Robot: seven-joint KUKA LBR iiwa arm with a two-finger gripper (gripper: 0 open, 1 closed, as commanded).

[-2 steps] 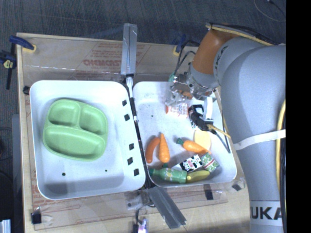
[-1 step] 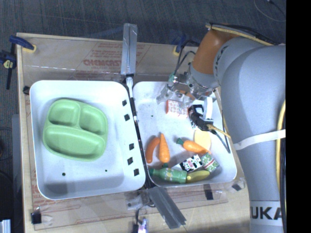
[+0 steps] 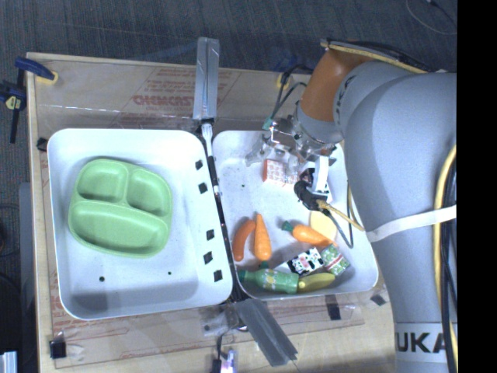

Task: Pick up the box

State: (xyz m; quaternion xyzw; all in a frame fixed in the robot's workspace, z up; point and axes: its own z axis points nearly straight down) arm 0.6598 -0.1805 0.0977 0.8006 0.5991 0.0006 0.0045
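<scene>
White with red-orange print, the box (image 3: 276, 171) is a small carton lying in the upper part of the right bin (image 3: 230, 208), near that bin's back wall. Its lettering is too small to read. The gripper (image 3: 281, 150) sits directly over the box's upper edge, its metal parts touching or nearly touching the carton; whether the carton is between the fingers, or how wide the gripper stands, I cannot tell from this angle. The grey arm (image 3: 396, 169) with its orange band (image 3: 324, 80) reaches in from the right and covers the bin's right side.

Lower in the same bin lie two orange carrots (image 3: 262, 238) side by side, tilted slightly, well apart from the box. To their right is a third carrot (image 3: 308, 232) with a green top, and just beside it a pale yellow wedge (image 3: 324, 225). Along the front wall rest a green bottle (image 3: 272, 280) lying flat, a black-and-white patterned piece (image 3: 308, 262) and a green packet (image 3: 334, 261).

The left bin (image 3: 66, 286) holds a green divided tray (image 3: 120, 206) with three compartments.
</scene>
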